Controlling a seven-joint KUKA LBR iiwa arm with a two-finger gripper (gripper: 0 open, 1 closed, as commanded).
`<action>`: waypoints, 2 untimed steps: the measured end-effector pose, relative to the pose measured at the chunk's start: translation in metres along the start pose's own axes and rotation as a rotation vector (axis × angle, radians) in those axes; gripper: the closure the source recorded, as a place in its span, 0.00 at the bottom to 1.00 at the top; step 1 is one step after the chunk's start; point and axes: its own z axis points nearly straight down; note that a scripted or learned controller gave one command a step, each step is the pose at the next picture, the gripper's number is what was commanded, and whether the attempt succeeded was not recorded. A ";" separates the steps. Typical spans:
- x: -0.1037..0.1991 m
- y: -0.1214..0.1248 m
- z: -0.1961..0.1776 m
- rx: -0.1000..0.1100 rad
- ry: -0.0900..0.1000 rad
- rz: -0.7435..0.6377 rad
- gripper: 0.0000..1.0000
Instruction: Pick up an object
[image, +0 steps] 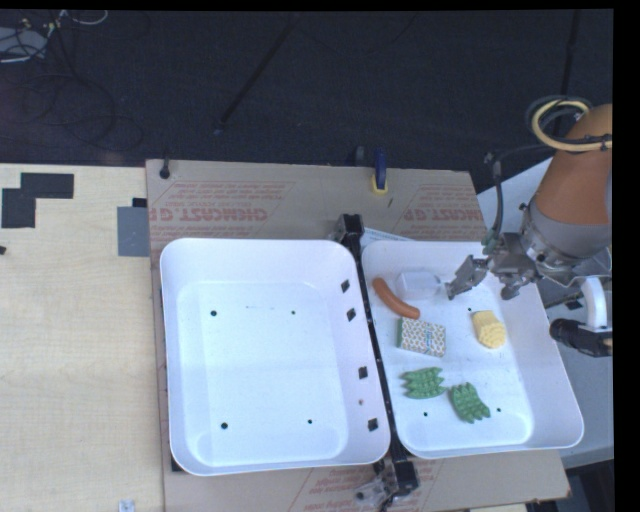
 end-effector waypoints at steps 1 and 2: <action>-0.060 0.052 -0.078 -0.011 -0.006 0.002 0.00; -0.057 0.051 -0.083 0.000 -0.002 -0.002 1.00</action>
